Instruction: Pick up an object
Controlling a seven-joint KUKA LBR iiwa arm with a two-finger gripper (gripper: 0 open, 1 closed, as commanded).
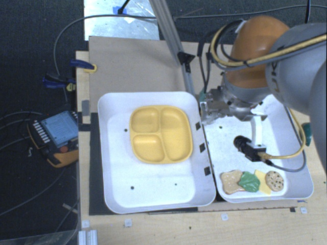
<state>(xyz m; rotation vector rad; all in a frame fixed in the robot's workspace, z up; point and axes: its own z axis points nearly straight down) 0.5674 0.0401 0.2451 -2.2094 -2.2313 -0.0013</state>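
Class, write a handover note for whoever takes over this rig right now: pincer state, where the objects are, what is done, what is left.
Pincer: over the far-left corner of the right bin; its state is unreadable.
Objects: toast slice, lettuce leaf, cheese slice and cookie lie in a row along that bin's near edge. The yellow divided plate lies in the left bin.
Done: nothing lifted.
Left: pick up one object.

White bins (115, 152) hold a yellow plate (161, 135), tan toast (231, 181), a green leaf (250, 181), a yellow wedge (261, 175) and a brown-speckled tan cookie (275, 180).
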